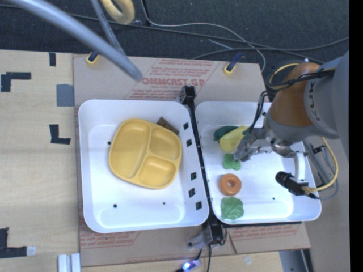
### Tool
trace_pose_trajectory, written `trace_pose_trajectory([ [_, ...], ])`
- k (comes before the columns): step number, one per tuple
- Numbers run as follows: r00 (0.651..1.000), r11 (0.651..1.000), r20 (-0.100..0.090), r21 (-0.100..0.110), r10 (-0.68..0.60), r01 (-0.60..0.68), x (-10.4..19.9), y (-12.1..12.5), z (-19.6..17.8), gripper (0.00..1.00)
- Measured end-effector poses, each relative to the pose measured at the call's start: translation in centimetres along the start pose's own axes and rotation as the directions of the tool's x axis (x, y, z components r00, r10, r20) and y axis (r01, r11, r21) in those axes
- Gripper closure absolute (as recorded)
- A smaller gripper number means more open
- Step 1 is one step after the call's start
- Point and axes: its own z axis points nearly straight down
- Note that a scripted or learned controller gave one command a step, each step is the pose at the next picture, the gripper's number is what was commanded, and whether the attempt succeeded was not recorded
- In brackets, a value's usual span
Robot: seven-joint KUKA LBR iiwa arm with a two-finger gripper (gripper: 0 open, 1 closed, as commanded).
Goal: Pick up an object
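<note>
My gripper [243, 152] reaches into the right bin [295, 205] from the right, its tip down among the toys near the bin's left side. It sits right at a yellow toy [228, 141] with a dark green piece [222, 132] beside it. A small green toy [230, 163] lies just below the tip. Farther forward are an orange ring [229, 184] and a green leafy toy [231, 208]. Nothing is visibly lifted.
The left bin [96, 208] holds a yellow divided plate [146, 153] with a dark object [168, 123] peeking out behind it. A black divider [195, 163] runs between the bins. Cables trail behind the bench, and a grey pole [57, 17] crosses the top left.
</note>
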Motion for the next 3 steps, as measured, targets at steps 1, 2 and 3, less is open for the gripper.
trace_pose_trajectory([
  [1,1.000,1.000,0.001,-0.007,0.002,-0.002,0.0,-0.9,-5.6,1.00],
  [2,1.000,1.000,0.001,-0.007,0.001,-0.001,0.4,-1.3,-10.0,1.00],
  [3,1.000,1.000,0.002,-0.008,0.001,-0.001,0.5,-1.2,-14.4,1.00],
])
